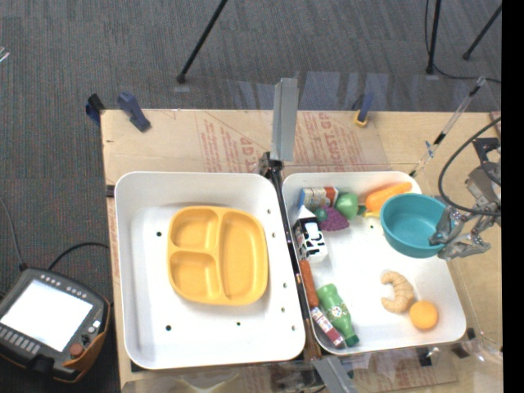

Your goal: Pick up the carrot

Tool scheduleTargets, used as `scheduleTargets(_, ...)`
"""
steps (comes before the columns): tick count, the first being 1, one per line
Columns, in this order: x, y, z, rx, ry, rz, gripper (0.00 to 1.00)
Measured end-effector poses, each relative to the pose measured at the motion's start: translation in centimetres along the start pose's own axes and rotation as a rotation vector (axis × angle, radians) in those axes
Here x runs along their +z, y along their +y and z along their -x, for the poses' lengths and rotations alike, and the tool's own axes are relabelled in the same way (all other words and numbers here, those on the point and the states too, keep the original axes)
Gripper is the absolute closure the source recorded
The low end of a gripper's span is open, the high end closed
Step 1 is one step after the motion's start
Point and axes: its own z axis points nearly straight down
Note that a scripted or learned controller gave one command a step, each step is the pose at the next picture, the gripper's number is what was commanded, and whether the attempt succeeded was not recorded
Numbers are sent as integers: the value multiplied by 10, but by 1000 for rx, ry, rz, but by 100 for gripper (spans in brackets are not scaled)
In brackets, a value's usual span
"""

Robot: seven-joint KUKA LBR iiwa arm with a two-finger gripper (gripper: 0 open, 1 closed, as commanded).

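A: Place type?
B: Robotics lab. Grey carpet floor [123, 39], tripod legs [209, 27] at top, teach pendant [51, 322] lower left.
A: More evidence?
B: Cardboard-covered tabletop [196, 137] with clamps [133, 111], two white bins [135, 219] of toy items, loose cables [458, 158] right.

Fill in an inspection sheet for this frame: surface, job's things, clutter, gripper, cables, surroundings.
Surface: two white bins on a cardboard-covered bench.
Job's things: carrot in the right bin's far side, touching the teal bowl.
Clutter: yellow divided plate in the left bin; croissant, orange, green bottle in the right.
Gripper: gripper at the right bin's right edge, beside the bowl.
Cables: black cables at right.
Surroundings: teach pendant on carpet.
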Motion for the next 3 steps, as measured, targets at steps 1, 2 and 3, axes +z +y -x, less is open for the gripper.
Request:
scheduleTargets(1, -8, 13, -30, -262, 1, 2, 100)
scheduleTargets(2, -27, 8, -17, -586, -1, 1, 100)
scheduleTargets(3, -32, 15, -31, -879, -1, 3, 100)
